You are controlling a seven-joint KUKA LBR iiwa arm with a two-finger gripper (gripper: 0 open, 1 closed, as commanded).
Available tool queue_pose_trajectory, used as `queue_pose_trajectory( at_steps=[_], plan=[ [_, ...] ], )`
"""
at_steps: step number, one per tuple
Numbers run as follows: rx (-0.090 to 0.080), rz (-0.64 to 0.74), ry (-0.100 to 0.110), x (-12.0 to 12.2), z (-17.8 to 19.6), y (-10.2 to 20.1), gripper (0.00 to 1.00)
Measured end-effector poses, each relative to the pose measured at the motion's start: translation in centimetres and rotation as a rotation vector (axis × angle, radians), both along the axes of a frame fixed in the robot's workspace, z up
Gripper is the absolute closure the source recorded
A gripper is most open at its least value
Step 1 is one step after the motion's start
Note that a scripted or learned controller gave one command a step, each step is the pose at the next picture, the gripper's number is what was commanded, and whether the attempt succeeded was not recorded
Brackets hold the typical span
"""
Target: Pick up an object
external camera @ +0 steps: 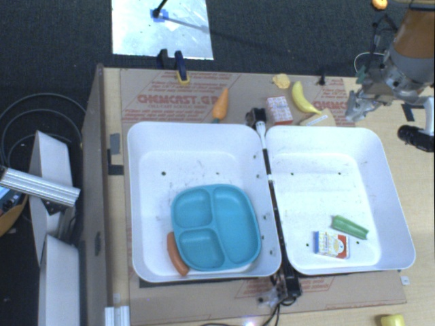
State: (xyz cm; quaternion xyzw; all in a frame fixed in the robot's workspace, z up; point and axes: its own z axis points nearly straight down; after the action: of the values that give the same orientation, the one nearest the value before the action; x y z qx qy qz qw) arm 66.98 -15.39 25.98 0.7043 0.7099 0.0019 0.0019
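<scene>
2 shallow white bins sit side by side on the bench, the left bin (pixel 146 182) and the right bin (pixel 380 175), meeting along a central seam. The left bin holds a blue divided plate (pixel 215 227) with 3 compartments, lying toward the bin's near edge. An orange sausage-shaped piece (pixel 177 253) lies just beside the plate's left near corner, touching or almost touching its rim.

The grey arm (pixel 411 46) with its orange band reaches in at the upper right, above the bench and beyond the far right corner of the right bin. Its gripper (pixel 358 107) hangs there over the cardboard, outside both bins; whether the claw is released or clenched I cannot tell, and nothing is seen in it.

In the right bin, toward its near right part, lie a small white carton with red and blue print (pixel 331 244) and a green pepper-like piece (pixel 349 226), just beside each other. Both are well apart from the gripper, which stands at the opposite, far end of that bin.

On the cardboard behind the bins lie a carrot (pixel 220 104), a small pink and white box (pixel 279 109), a banana (pixel 302 98) and a small yellow piece (pixel 281 81). The banana is the nearest of these to the gripper, though still apart from it.
</scene>
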Motion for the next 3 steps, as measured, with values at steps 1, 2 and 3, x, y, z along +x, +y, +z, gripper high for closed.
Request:
queue_pose_trajectory(
  at_steps=[1,2,3],
  plan=[
    [0.001,0.001,0.002,0.0,0.6,5.4,1.0],
    [0.0,-0.001,0.001,0.0,1.9,7.6,1.0],
    [0.001,0.0,0.001,-0.1,3.9,10.2,1.0]
  ],
)
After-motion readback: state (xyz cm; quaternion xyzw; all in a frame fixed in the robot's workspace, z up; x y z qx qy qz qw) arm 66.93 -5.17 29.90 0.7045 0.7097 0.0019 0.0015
